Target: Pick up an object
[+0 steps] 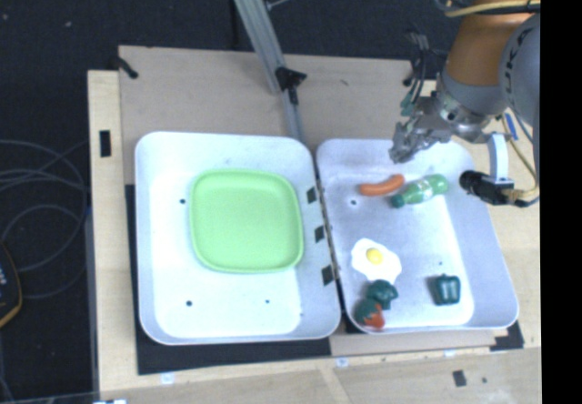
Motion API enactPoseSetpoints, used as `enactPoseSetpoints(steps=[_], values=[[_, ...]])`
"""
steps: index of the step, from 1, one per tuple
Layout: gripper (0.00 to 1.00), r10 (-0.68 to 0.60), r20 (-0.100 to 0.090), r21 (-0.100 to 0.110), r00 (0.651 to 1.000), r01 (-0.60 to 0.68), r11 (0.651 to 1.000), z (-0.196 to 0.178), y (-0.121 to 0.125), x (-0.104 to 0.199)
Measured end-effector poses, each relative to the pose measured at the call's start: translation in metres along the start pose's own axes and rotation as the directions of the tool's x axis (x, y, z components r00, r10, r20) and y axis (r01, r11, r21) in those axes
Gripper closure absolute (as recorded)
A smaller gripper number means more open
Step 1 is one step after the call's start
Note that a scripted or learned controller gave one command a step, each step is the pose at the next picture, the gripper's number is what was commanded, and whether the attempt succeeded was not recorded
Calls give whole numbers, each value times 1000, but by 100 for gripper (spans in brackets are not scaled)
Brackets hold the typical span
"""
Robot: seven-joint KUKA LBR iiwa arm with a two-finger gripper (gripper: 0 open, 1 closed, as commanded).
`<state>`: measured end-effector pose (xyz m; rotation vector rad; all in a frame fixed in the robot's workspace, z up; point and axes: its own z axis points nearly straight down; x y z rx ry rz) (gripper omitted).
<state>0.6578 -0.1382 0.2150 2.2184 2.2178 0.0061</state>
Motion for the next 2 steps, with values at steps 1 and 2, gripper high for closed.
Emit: enactPoseSetpoints(steps=[1, 2], values=[[100, 0, 0, 0, 1000, 0, 1000, -60, -6, 1], [100, 0, -1, 5, 1000, 0, 1000, -70, -6, 0]])
